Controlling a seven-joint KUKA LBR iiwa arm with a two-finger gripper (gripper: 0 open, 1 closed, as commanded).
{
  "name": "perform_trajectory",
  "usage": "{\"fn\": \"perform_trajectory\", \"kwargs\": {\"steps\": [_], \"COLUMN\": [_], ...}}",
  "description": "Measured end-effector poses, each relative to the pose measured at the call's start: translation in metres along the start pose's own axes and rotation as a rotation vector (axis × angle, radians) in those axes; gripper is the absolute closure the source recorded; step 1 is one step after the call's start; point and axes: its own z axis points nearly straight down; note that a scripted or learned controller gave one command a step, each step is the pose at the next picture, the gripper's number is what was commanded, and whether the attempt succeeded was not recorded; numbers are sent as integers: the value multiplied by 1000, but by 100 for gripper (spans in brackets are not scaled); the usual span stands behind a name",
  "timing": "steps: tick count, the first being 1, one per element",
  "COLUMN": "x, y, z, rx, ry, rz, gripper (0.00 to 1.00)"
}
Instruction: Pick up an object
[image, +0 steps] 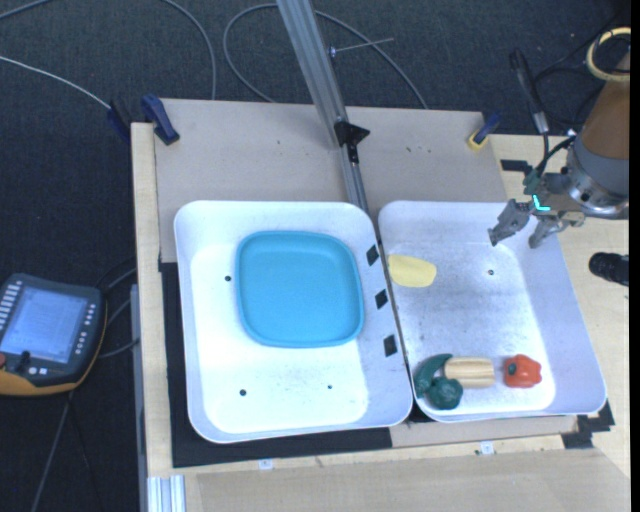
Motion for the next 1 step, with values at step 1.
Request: {"fn": "perform_trajectory", "kwargs": {"steps": [1], "x": [0], "y": [0], "z": [0], "rx": [0], "ry": [0], "rz": [0], "gripper": [0]}}
